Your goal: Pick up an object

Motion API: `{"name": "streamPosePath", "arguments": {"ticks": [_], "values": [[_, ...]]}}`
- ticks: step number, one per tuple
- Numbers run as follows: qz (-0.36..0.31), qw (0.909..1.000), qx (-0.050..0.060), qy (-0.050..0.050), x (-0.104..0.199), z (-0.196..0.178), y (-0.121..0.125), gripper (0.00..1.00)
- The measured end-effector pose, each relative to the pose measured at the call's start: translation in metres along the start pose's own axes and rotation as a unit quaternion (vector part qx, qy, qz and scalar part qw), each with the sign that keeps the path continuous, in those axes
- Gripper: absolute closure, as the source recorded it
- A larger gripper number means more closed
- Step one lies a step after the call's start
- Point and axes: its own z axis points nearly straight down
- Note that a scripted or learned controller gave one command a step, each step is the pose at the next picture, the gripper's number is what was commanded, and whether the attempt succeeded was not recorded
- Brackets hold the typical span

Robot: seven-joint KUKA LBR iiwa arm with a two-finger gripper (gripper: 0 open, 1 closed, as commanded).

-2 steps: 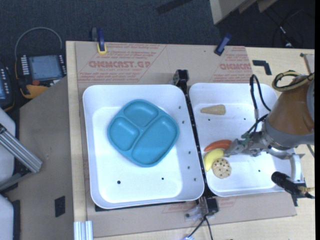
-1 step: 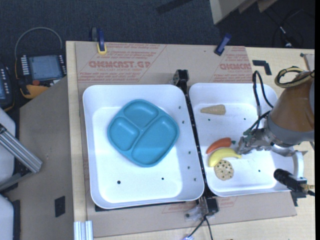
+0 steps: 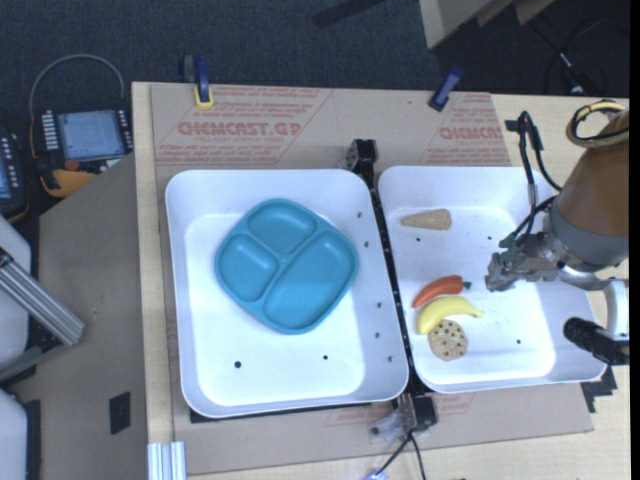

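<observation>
I read the scene from the near edge of the surface [image 3: 150,268] outward. In the right bin [image 3: 500,373], nearest me, lies a round cookie [image 3: 448,341]. Touching it just behind is a banana [image 3: 447,313], long axis running left to right with a slight upward slant toward the right, its stem tip pointing at the claw [image 3: 497,273]. Just behind the banana lies a red pepper [image 3: 439,290], long axis roughly parallel, its right end raised toward the claw. Farther back, well apart from these, lies a tan wedge of bread [image 3: 426,219], long axis left to right, narrow end pointing left.

The claw hangs over the right bin, just right of the pepper and banana. I cannot tell whether it is parted or closed; nothing shows gripped in it.

The left bin [image 3: 190,268] holds a blue divided plate [image 3: 287,264].

My judgement: the pepper is the closest target. To grasp well, I would centre over its middle, set the claw across the long axis, and descend without nudging the banana beside it.
</observation>
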Motion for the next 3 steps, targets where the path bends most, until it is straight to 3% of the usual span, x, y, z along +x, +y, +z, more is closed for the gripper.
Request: {"name": "streamPosePath", "arguments": {"ticks": [2, 3], "values": [[0.001, 1.0000, -0.001, 0.000, -0.012, -0.107, -0.009, 1.00], [0.000, 1.0000, 0.004, 0.002, 0.031, -0.102, -0.012, 1.00]]}}
